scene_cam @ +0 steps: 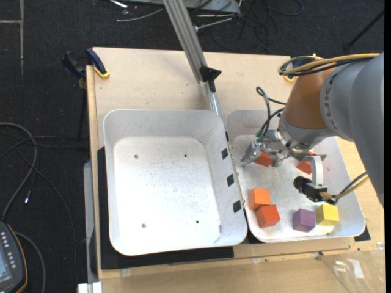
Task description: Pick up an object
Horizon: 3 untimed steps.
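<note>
My gripper (pixel 264 153) hangs low over the upper left part of the right bin (pixel 348 163). A red-orange block (pixel 264 160) shows directly beneath it, partly hidden by the gripper body. Another red piece (pixel 304 166) peeks out just right of the gripper. Nearer the front of this bin lie an orange cube (pixel 259 197), a red-orange cube (pixel 267 216), a purple cube (pixel 303 220) and a yellow cube (pixel 328 214).
The left bin (pixel 110 163) sits beside the right one, their walls meeting near the gripper. A black and white fitting (pixel 310 185) with cables hangs off the arm above the yellow cube. A metal pole (pixel 186 35) slants down to the bins' back edge.
</note>
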Available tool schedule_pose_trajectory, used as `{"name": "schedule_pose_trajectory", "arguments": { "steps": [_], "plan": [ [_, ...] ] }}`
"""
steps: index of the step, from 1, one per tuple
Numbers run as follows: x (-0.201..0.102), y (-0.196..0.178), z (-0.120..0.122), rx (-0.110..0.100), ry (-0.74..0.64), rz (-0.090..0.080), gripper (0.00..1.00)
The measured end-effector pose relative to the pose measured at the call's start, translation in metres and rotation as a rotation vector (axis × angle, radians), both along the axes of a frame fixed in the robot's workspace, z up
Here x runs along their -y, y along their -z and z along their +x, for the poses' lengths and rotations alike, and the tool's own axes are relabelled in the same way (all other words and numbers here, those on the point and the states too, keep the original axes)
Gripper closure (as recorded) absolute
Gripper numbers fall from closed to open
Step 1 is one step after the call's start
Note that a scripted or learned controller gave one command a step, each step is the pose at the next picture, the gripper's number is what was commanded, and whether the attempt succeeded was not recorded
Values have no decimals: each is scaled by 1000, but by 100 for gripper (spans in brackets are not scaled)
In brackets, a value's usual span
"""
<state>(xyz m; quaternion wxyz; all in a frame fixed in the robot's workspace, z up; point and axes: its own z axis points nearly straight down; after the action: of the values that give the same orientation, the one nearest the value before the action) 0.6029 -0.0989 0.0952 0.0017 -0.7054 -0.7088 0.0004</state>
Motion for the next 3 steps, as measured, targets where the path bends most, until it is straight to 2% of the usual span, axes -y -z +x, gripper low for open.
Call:
{"name": "schedule_pose_trajectory", "arguments": {
  "steps": [1, 2, 3],
  "plan": [
    [10, -1, 54, 8, 1, -3, 0],
    [4, 0, 28, 1, 6, -2, 0],
    [45, -31, 10, 5, 9, -3, 0]
  ]
}}
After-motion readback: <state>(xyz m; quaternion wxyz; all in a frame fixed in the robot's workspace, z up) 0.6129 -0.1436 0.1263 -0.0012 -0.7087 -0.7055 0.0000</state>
